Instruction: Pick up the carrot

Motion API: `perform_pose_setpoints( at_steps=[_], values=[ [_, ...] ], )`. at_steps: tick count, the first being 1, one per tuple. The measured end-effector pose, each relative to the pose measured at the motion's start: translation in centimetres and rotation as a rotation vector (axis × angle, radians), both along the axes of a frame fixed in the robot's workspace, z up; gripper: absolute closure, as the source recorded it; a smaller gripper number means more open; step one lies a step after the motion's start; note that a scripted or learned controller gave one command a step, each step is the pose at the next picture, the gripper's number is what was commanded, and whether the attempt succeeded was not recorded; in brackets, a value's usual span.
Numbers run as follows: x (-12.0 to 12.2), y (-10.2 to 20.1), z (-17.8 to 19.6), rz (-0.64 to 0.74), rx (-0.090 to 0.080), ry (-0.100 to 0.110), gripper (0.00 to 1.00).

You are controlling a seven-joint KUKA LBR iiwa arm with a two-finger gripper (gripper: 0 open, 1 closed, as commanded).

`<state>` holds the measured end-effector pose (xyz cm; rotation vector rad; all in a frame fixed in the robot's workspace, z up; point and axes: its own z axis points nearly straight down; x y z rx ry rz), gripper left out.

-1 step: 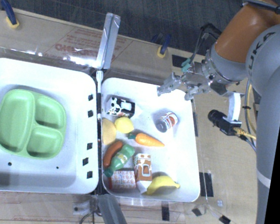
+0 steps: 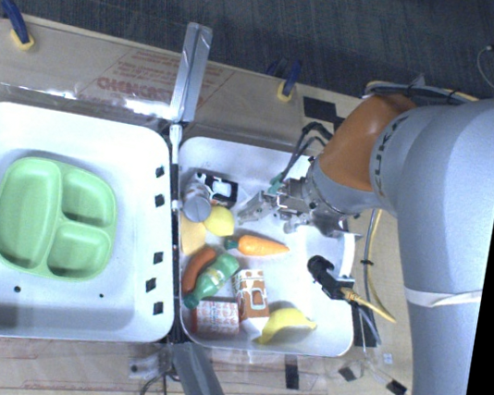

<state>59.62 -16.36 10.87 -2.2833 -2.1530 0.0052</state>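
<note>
Carrot (image 2: 260, 246): lies free in right bin (image 2: 337, 334), touching lemon (image 2: 220, 223).
Gripper (image 2: 273, 208): just above; finger state cannot be told.
Risk: descent may nudge carrot aside.

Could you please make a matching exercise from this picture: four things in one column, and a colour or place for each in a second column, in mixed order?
Things:
1. carrot
2. divided plate
3. banana
4. hand

Descriptions:
A. green, in the left bin
B. yellow, near the front edge of the right bin
C. orange, lying in the middle of the right bin
D. just above the carrot in the view, at the arm's end

Pairs: 1-C, 2-A, 3-B, 4-D
</note>
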Motion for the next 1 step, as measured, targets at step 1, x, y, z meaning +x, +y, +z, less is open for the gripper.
perform_pose_setpoints(
  at_steps=[1],
  values=[
    [-0.33, 1.61, 3.12, 0.089, 0.000, -0.004, 0.00]
  ],
)
